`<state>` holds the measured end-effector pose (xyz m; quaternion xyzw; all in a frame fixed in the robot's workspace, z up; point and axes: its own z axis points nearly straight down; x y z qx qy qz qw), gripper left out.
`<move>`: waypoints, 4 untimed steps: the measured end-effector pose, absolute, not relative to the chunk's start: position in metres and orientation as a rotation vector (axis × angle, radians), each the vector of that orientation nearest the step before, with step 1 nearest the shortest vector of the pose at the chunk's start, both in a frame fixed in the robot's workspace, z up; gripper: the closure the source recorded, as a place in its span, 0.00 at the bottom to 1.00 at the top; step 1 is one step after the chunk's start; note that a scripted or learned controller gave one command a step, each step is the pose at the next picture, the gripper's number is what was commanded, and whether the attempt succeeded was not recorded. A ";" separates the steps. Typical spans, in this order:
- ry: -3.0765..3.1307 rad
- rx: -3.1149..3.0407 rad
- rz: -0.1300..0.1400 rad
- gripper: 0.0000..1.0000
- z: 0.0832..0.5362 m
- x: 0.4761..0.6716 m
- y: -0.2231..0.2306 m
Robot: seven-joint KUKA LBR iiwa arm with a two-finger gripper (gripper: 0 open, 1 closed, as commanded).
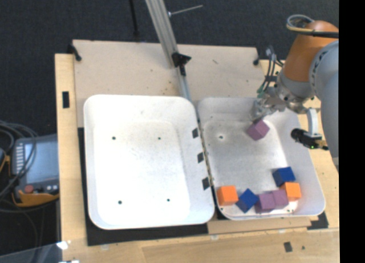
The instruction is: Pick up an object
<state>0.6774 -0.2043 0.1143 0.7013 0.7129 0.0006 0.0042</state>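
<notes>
Hand (263, 109) of the grey arm with the orange band (302, 56) sits over the upper part of the right shallow white bin (239, 142), reaching in from the right. Small purple cube (258, 130) lies directly beneath and just left of the hand, tilted on a corner rather than flat. Its top edge meets the lower end of the hand, but whether it is gripped or merely touched cannot be told: the hand's tip is a blurred grey mass against the white bin, so the state of the hand cannot be read.

Other blocks are grouped along the near edge of the same bin, well apart from the hand: orange cube (227, 194) at the left, blue cube (247, 199) just beside it, a purple block (272, 200) next, possibly two blocks pressed together, then a second orange cube (293, 190) and a second blue cube (283, 175) above it at the right.

Left shallow white bin (142, 159) carries a few dark specks. Both bins rest on the light wooden surface (125, 68). Slanted aluminium strut (161, 19) crosses the top of the view and ends between the bins.

Arm's upper part is cut off at the right edge. Black fitting (303, 137) beside the wrist is too small to identify.
</notes>
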 end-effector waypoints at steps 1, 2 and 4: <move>2.226 2.208 0.006 1.00 0.161 0.675 -0.201; 2.215 2.216 0.006 1.00 0.222 0.668 -0.205; 2.229 2.206 0.004 1.00 0.297 0.674 -0.200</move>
